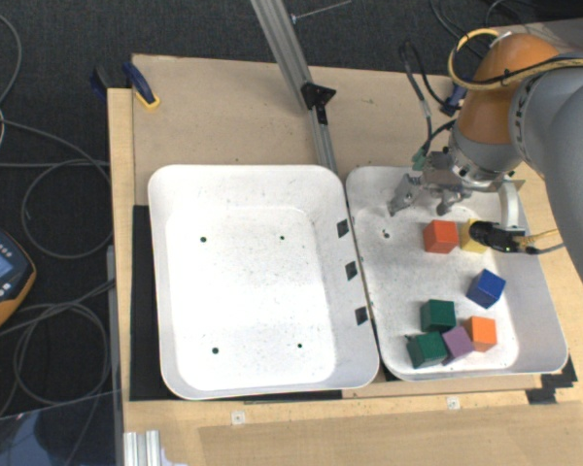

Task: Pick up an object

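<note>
Nothing's grabbed yet: your pincer (pixel 424 194) hangs spread open and empty at the right bin's top, just up-left of the orange-red cube (pixel 441 236). The whole grasp-and-lift's still left.

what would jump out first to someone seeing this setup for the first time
The grey arm with its orange band reaches in from the right, its gripper hanging over the far end of the right bin. Bright blocks come next: an orange block just below the gripper, a blue block further down, and a green, purple and orange cluster at the bin's near end. The left bin is a wide white expanse beside them.
</note>
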Tool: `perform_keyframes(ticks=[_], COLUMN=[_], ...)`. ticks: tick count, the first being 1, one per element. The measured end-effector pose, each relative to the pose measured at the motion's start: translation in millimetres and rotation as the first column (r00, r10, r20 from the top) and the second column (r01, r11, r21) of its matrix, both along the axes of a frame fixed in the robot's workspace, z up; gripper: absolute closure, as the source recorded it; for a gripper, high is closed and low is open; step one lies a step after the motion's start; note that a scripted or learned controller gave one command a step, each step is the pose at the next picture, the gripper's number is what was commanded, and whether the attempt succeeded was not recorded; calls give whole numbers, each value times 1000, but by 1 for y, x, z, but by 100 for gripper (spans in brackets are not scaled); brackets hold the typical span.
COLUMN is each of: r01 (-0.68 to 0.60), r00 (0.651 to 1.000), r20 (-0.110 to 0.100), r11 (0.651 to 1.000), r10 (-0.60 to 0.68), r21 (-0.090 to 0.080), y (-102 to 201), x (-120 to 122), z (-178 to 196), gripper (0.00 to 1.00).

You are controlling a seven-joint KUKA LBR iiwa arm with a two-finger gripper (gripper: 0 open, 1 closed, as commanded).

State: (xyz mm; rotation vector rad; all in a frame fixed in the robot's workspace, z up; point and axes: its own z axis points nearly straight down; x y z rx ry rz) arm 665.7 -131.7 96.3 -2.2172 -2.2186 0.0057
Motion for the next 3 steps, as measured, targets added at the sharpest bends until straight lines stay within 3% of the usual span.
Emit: perform_keyframes(ticks=[1,3], r01=[0,-2], r00=[1000,1000], r20=[9,16], r11=[1000,1000], r10=[0,2], r21=[-1,-3], y=[0,4], x=[3,9], z=[16,147], gripper=[100,100])
